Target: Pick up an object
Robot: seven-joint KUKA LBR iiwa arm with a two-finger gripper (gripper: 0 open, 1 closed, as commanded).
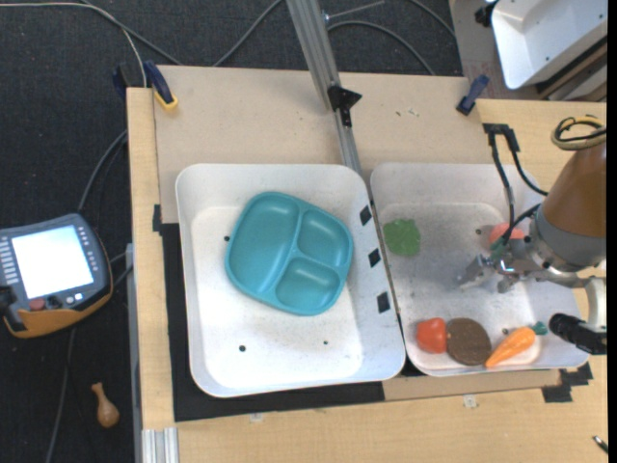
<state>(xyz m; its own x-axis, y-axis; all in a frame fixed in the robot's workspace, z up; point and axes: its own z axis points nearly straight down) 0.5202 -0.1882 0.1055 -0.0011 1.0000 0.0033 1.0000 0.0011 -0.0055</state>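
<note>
Metal hand (479, 271) low in right bin (434, 186) (grip unclear); glossy orange carrot (512, 346) near front rim.

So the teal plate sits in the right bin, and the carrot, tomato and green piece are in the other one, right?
Not quite: the camera view shows the teal plate in the left bin. The carrot, tomato and green piece are in the other one, the right bin.

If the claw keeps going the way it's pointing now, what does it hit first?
The claw points toward the view's left and down into the right bin. Probably it meets that bin's bare floor first. The green object lies further along, slightly above that line, so it likely gets missed. Depth is hard to judge from this slant.
</note>
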